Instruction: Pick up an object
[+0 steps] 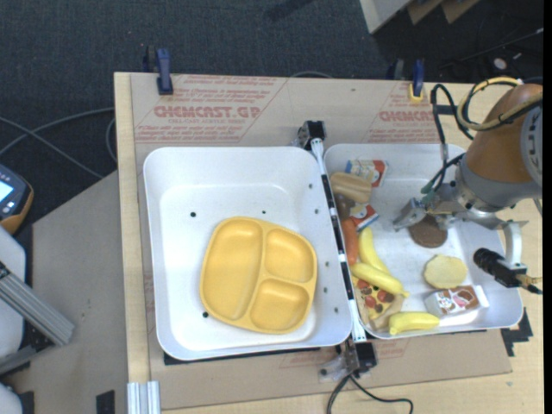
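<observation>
Camera view, starting at the near edge of the right bin (509,322): a small banana (412,322) lies nearest of all, well on the near side of the pincer (423,217), with a printed packet (455,300) beside it and a pizza slice (378,297) to its left. Closer to the pincer, still on its near side, sits a pale round slice (445,272). A larger banana (371,261) lies to the pincer's near left.

Just under the pincer, touching or almost touching it, is a brown disc (429,234), flat on the bin floor. The wrist hides the tip, so I cannot tell whether the pincer is wide or narrow, and nothing can be seen held in it.

The disc is probably the thing to take. It looks like a toy food piece: light, stiff, smooth and not fragile. Lying flat and thin, it offers little height, so the grip would have to come down across its width and close on opposite edges near the floor. A smooth rim could let it slip or tip out.

Beyond the pincer, to its far left, lie a bread roll (349,185) and a small carton (371,172). Well to the left, in the other bin (172,179), rests a yellow divided plate (257,273).
</observation>
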You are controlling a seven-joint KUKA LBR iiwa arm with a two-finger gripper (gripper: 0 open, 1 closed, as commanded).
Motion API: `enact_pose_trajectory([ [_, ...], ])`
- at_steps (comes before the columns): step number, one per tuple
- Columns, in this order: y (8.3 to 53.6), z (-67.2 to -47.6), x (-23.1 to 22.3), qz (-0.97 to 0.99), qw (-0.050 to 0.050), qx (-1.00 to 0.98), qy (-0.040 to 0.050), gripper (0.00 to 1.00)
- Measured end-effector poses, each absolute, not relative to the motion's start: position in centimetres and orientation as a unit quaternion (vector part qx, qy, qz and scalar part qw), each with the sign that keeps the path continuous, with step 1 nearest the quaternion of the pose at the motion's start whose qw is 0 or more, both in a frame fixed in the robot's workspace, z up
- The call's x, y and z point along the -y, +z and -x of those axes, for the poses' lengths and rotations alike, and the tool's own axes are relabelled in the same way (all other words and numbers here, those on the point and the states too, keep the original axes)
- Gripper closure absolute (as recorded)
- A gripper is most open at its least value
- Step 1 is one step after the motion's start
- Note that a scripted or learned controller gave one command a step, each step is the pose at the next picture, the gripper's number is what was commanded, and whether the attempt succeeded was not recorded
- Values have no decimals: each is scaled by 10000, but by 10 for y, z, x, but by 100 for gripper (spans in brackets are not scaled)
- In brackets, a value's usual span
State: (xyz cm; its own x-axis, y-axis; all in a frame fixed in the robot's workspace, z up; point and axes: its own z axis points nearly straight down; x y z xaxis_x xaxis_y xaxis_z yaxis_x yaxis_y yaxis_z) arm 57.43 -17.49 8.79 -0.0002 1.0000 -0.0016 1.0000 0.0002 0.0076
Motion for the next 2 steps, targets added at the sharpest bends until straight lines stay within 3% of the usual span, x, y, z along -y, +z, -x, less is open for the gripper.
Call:
enact_pose_trajectory([
  [1,100,-576,176,-7074,76,-7068,26,100],
  [2,136,-550,219,-7085,28,-7057,-3,100],
])
